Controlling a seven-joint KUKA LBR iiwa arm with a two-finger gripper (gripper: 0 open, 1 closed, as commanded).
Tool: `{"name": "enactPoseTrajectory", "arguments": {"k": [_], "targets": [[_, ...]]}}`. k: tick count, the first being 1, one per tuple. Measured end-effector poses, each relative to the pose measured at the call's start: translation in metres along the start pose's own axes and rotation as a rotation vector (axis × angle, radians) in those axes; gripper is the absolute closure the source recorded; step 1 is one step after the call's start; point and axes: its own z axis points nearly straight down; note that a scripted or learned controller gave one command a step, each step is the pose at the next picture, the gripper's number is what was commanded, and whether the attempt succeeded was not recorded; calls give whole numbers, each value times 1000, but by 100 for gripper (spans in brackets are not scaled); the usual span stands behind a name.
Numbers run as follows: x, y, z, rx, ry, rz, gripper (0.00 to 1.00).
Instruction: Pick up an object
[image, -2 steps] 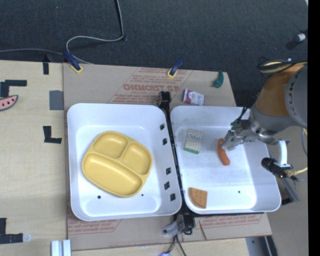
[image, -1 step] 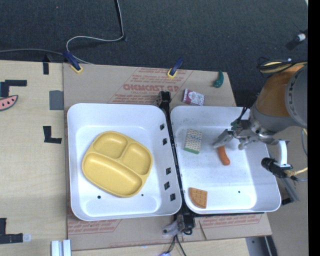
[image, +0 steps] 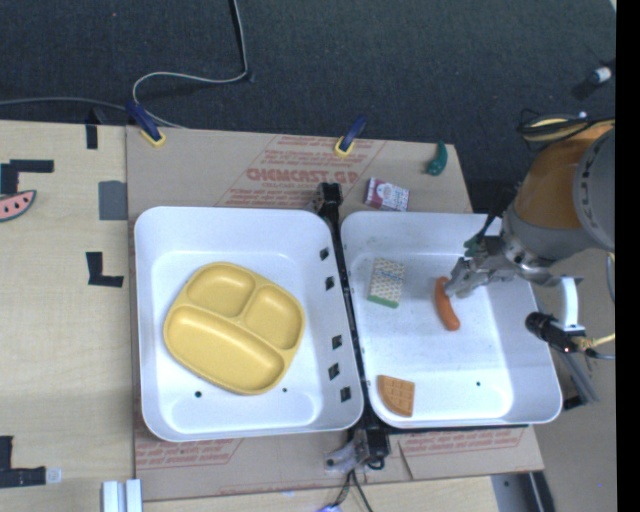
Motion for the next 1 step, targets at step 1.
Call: {"name": "enactPoseTrajectory", "arguments": {"k": [1], "targets": [[0,0,0,0,0,0,0]]}}
